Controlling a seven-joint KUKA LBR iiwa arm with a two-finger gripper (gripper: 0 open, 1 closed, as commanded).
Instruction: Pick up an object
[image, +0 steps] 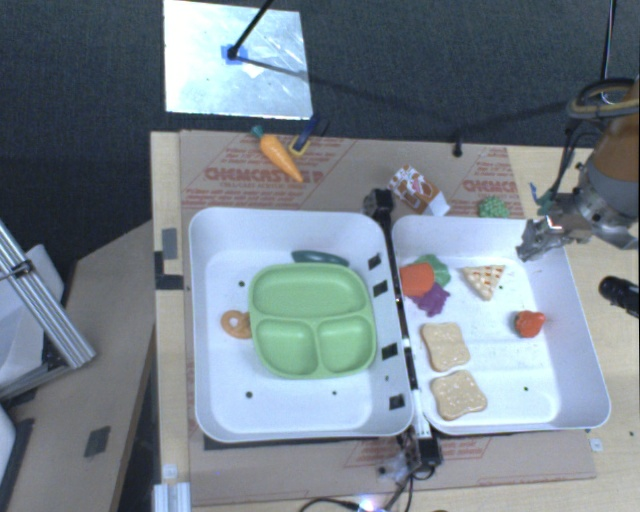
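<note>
A tan bench (120, 300) on dark carpet bears two white bins side by side, the left bin (215, 250) and the right bin (570, 330), joined along a black middle seam. Places below are given from that seam.

Left of it, one green divided plate (312, 320) with three compartments fills the middle of its bin; one dark green piece (320, 258) peeks from behind the plate's far edge, and one small brown ring (237, 325) lies against its left side.

Right of the seam lie two slices of bread, one (444, 345) above the other (458, 394), near the front. Just beside the seam sits one orange-red toy (417, 277) touching one purple bit (432, 298). Farther right is one pizza wedge (485, 280), then one small red toy (529, 323).

Beyond the bins rest one carrot (278, 156), one wrapped snack (414, 188) and one green lump (492, 208).

The gripper (537, 240) hangs over the right bin's far right corner, holding nothing; whether its fingers are apart cannot be told.
</note>
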